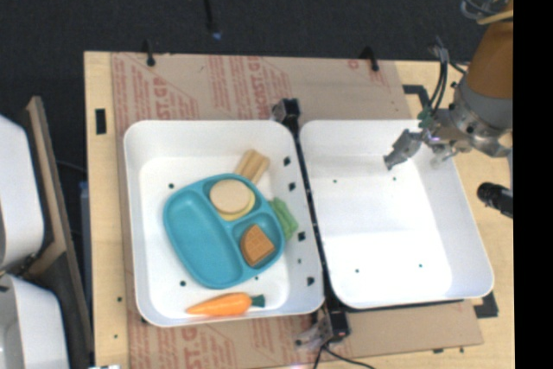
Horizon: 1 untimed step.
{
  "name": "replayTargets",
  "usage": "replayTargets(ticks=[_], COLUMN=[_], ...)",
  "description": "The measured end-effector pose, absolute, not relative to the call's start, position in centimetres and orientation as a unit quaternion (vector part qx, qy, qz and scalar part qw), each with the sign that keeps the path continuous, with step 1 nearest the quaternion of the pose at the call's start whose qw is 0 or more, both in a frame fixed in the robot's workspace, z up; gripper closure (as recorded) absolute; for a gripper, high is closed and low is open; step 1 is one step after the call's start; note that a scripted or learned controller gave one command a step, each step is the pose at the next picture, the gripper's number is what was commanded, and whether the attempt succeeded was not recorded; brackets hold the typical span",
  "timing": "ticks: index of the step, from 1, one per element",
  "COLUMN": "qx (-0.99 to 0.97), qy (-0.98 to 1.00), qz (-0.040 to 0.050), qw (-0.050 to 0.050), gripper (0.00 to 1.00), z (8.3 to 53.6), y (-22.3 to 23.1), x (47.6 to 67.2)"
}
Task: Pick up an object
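Reaching in from the right side of the camera view, the end effector [399, 153] hangs over the upper part of the right bin [449, 272], near that bin's far wall. Its grey finger [397, 151] points down and to the left toward the white bin floor. Whether the fingers are spread or closed cannot be told from this angle, and nothing is seen between them. Behind it, up and to the right, sits the grey wrist with the orange band [492, 56] and loose cables.

Every object lies well to the left of the end effector, in the left bin [138, 186], beyond the divider where the two bins meet. A blue sectioned tray [194, 242] rests at a slant on that bin's floor. A round pale biscuit [232, 197] sits in its upper compartment, and a brown square cracker [257, 245] sits in its lower right compartment. A tan wooden block [252, 165] lies just beyond the tray's top edge, touching it. A green piece [286, 219] pokes out beside the tray's right edge, the nearest item to the end effector. An orange carrot [220, 304] with a green tip lies along the bin's near wall, below the tray.

Both bins rest on a pale wooden counter [199, 86] printed with red lettering.
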<state>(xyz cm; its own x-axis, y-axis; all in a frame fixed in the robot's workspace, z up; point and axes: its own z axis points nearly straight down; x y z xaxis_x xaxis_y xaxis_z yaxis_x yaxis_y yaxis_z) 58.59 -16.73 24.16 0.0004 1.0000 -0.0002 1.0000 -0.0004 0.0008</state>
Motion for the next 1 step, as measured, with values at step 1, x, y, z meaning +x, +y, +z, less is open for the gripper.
replayTargets(ticks=[1], qx=[0.708], qy=[0.706], qz=[-0.0013], qw=[-0.001], gripper=[0.0], z=[19.54], y=[-19.35], x=[59.57])
